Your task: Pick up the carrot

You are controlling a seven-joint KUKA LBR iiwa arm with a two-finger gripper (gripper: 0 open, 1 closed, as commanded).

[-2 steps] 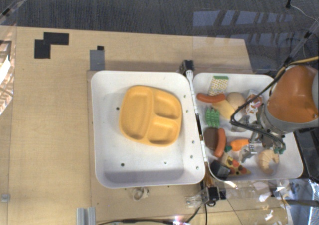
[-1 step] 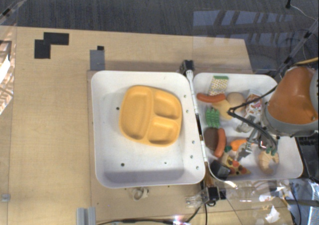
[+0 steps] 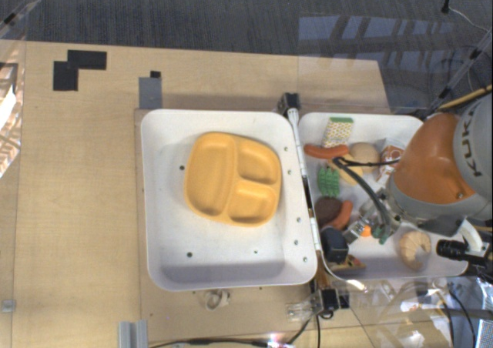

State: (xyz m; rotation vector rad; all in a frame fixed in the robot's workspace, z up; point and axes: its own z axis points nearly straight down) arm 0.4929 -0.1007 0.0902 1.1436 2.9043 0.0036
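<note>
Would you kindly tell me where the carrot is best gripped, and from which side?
Probably midway along the orange body of the carrot, across its narrow width, coming straight down from above: it lies flat in the right bin, with other toys close beside.

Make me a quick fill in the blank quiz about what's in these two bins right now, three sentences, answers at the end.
1. The yellow divided plate lies in the ____ bin as the camera sees it.
2. The band above the arm's wrist is ____ in colour.
3. The plate has ____ compartments.

Missing words: left; orange; three
</note>
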